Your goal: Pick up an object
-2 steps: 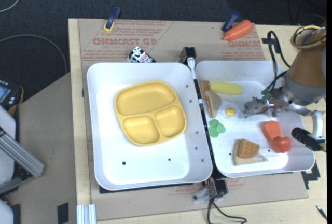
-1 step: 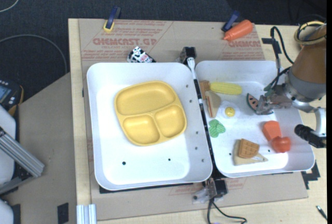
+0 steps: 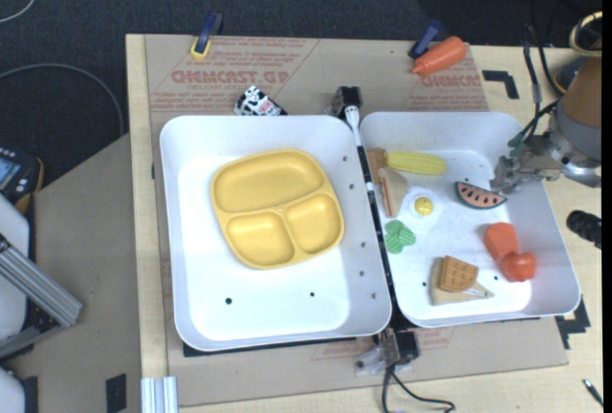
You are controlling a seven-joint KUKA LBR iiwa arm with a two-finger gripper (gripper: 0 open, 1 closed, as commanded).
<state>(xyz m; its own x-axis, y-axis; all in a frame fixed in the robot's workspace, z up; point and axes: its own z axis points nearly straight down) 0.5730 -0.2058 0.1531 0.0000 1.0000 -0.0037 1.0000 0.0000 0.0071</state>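
Gripper (image 3: 513, 170): over the right edge of the right bin, at the end of the grey arm that comes in from the view's right; whether it is spread or pressed together cannot be told, and nothing shows pinched in it.
Watermelon slice (image 3: 479, 196): just beside the gripper, below and to its left, lying flat on the bin floor.
Right bin (image 3: 478, 129): its right wall lies under the gripper.
Red pepper (image 3: 507, 250): near, further toward the front edge of the bin than the gripper.
Corn cob (image 3: 417, 163): to the gripper's left, at about its height in the view.
Fried egg (image 3: 423, 206): left and a little below, past the watermelon slice.
Waffle piece (image 3: 455, 277): below and left, by the bin's front wall.
Sandwich wedge (image 3: 388, 187): further left, along the bin's left wall.
Green leaf (image 3: 398, 235): down-left, beside the same wall.
Carrot (image 3: 440, 56): on the board above the bin, up and left of the gripper.
Yellow divided plate (image 3: 276, 207): well apart, in the left bin (image 3: 191, 239).
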